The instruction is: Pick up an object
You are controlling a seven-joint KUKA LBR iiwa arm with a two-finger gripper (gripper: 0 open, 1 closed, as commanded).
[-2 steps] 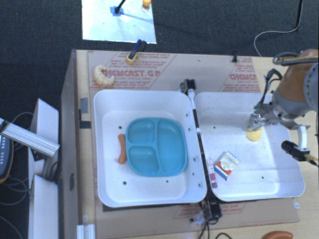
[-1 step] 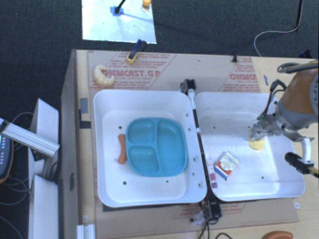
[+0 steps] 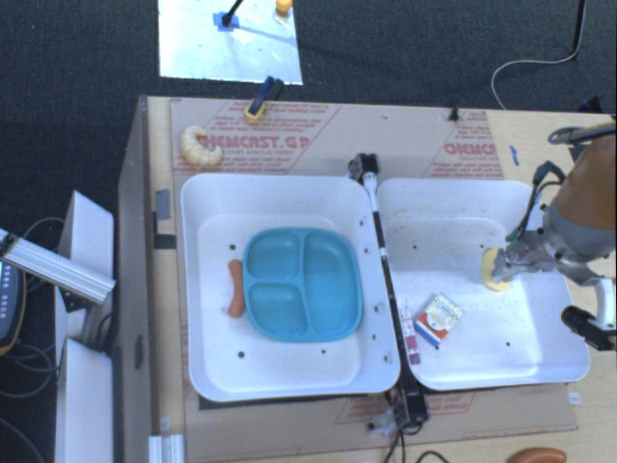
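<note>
The hand [image 3: 508,261] sits low over a pale yellow object [image 3: 496,272] near the right bin's [image 3: 472,360] far right side, its grip impossible to judge; the piece looks small, light and rounded, likely slippery, best pinched across its middle

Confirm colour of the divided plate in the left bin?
Light blue, seen in the camera view: divided plate.

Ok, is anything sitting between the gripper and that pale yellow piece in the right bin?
Nothing visible. The gripper is right at the yellow piece near the right bin's far right side. The small card box lies apart, nearer the divider.
</note>
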